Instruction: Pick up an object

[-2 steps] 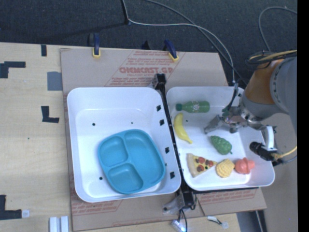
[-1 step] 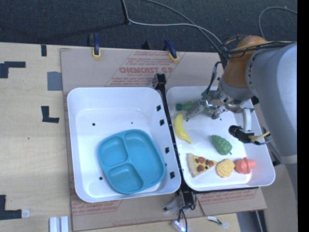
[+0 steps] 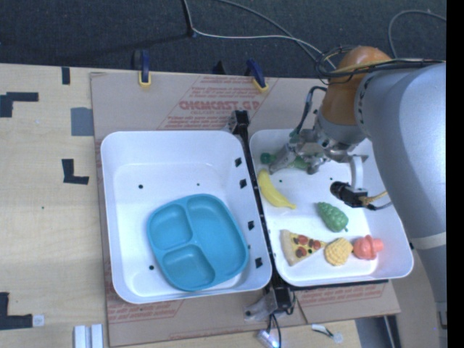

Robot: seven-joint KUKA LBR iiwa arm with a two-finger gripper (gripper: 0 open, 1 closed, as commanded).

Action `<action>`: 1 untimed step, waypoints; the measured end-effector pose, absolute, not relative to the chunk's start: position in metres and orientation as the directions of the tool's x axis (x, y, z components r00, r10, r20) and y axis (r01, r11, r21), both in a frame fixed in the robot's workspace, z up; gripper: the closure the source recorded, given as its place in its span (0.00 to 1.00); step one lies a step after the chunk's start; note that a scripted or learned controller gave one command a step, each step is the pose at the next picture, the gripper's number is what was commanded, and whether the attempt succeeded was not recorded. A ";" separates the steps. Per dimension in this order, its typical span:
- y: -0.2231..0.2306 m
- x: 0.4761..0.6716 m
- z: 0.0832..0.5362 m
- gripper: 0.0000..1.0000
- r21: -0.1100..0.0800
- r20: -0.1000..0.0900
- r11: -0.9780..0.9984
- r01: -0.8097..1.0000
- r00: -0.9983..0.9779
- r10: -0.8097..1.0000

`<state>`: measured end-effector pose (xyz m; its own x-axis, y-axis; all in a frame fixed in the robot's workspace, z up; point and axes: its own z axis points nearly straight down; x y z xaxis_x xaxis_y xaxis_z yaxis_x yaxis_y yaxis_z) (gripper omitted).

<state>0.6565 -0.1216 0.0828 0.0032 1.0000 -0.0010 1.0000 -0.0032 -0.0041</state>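
Where the arm point(image 3: 391, 100) reaches into the right bin point(image 3: 395, 267), its tool point(image 3: 290, 158) hangs low over the far left corner, and I cannot tell how its fingers stand. A small green object point(image 3: 267, 158) lies just beside its tip, and the banana point(image 3: 272, 191) sits near, slightly toward the front. Well apart along the front (all toys, by the look) lie the pizza slice point(image 3: 299, 246), corn point(image 3: 338, 251), a red piece point(image 3: 367, 247) and a green fruit point(image 3: 332, 216). The left bin point(image 3: 123, 158) holds a blue divided plate point(image 3: 196, 241).

blue divided plate point(image 3: 197, 241) in left bin point(image 3: 119, 158); banana point(image 3: 273, 191), pizza slice point(image 3: 299, 246) in right bin point(image 3: 395, 263)
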 end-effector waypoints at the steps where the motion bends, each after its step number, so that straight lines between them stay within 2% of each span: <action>1: -0.146 0.645 0.141 0.00 0.002 -0.001 -0.001 1.000 0.001 1.000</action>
<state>0.6450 -0.1461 0.1408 0.0009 1.0000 -0.0011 1.0000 -0.0009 0.0020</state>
